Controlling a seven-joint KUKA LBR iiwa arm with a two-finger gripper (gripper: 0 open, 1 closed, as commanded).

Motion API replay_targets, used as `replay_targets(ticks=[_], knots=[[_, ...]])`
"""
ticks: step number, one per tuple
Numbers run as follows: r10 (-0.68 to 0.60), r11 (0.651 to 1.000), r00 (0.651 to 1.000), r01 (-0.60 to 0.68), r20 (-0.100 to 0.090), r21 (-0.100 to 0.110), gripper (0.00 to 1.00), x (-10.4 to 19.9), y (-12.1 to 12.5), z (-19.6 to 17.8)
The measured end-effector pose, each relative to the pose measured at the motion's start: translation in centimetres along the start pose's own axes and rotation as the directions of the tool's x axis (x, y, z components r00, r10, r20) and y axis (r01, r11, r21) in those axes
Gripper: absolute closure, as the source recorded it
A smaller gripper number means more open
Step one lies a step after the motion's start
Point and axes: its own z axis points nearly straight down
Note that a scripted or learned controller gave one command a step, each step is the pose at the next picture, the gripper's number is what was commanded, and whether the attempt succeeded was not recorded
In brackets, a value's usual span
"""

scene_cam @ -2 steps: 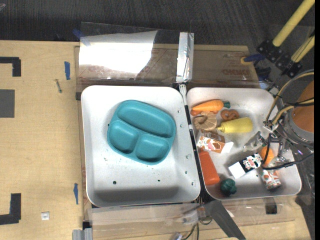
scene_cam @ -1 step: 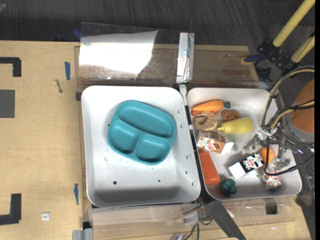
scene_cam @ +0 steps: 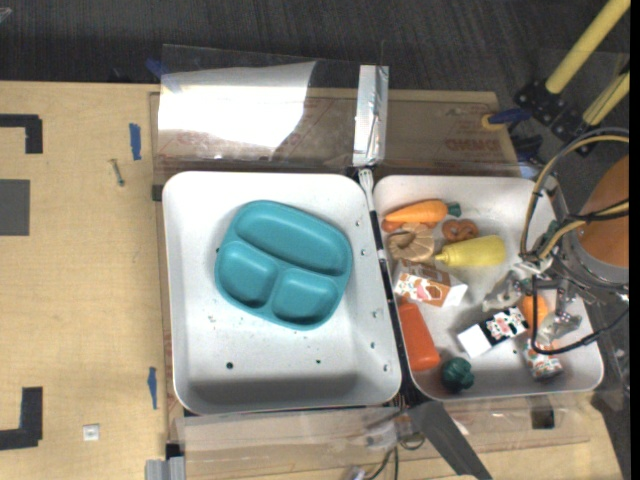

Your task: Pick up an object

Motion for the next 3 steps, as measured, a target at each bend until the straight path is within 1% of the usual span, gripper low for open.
replay_targets(ticks=[1, 2, 3], knots=[[-0.168, 0.986, 0.986, 0.168, -0.011, -0.007, 0.0, 2.6, -0.4, 1.2], [-0.359, 0.933, 0.933, 0.359, -0.003, -0.037, 0.0, 3.2, 1.1, 2.3], [-0.356, 0.934, 0.935, 0.356, -0.002, -0.026, 1.0, 3.0, 0.7, 1.1]])
